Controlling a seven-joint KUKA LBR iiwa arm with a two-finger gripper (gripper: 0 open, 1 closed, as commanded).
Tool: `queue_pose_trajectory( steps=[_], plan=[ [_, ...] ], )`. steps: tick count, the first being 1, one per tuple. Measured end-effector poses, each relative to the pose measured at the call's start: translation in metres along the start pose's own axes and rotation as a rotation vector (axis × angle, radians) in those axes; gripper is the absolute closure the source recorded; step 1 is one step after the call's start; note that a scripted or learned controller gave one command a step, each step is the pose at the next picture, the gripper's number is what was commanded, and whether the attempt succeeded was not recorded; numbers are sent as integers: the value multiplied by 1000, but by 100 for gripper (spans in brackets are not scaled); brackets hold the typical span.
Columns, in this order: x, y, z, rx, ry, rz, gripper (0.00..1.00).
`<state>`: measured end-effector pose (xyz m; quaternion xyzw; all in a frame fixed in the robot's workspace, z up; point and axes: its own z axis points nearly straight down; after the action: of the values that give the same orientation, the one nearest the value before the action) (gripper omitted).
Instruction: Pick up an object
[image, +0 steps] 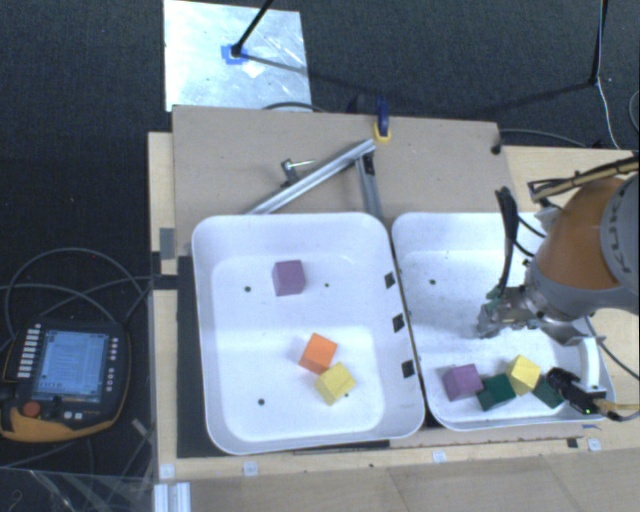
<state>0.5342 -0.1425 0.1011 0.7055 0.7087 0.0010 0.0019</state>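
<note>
Two white bins side by side on the bench. Left bin (215, 300): three blocks, namely one purple cube (288, 277) up top, one orange cube (318, 352) lower down, one yellow cube (335, 383) touching it just below. Right bin (430, 250): four blocks bunched along the near edge, so one purple block (462, 381), one dark green block (495, 391), one yellow block (523, 374), plus another dark green block (548, 392) partly hidden by the arm. Gripper (497, 318) hanging over the right bin's floor, above and a bit left of that cluster, not touching any of it. Nothing seen between the fingers; open or shut, can't tell from here. Pendant (62, 380) lying off to the left on the floor.
</note>
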Motion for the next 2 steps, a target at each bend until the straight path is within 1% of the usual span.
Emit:
queue_pose_trajectory(
  steps=[1, 2],
  plan=[
    [10, 0, -56, -1, 0, -1, 100],
    [10, 0, -120, -4, -1, 0, 100]
  ],
)
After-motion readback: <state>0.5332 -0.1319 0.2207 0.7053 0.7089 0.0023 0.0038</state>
